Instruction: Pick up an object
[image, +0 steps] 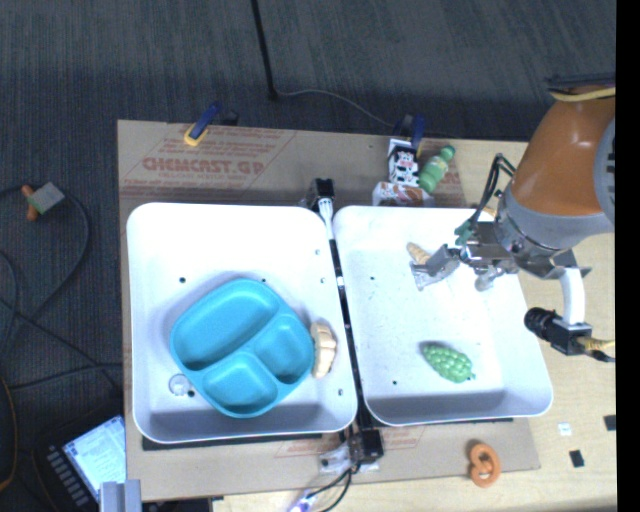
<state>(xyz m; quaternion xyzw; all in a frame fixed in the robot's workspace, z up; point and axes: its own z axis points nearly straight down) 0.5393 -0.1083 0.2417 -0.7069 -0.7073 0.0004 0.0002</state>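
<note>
The left bin is taken as the landmark for what follows. Inside it, a blue divided plate lies flat toward the near side, tilted diagonally across the floor. A small tan, shell-like object is seen touching the plate's right edge, wedged between the plate and the bin's right wall, probably where it slid to rest. A small clear, rounded piece sits at the plate's near-left corner.

Immediately right of the left bin, sharing a rim with it, the right bin is found. Toward the near side of this bin, well right of the landmark, a green bumpy object rests alone on the white floor, with open space around it, so it is judged an easy candidate for picking.

Further right and toward the far side, the gripper is held low over the right bin, reached in from the arm on the right. A small tan item is seen at its tip, but whether it is clamped or merely lying beneath cannot be told; the state of the pincer cannot be told either. The pick is judged to be at its grasp stage.

Beyond the bins' far rim, a small green-and-white toy stands on the board.
</note>
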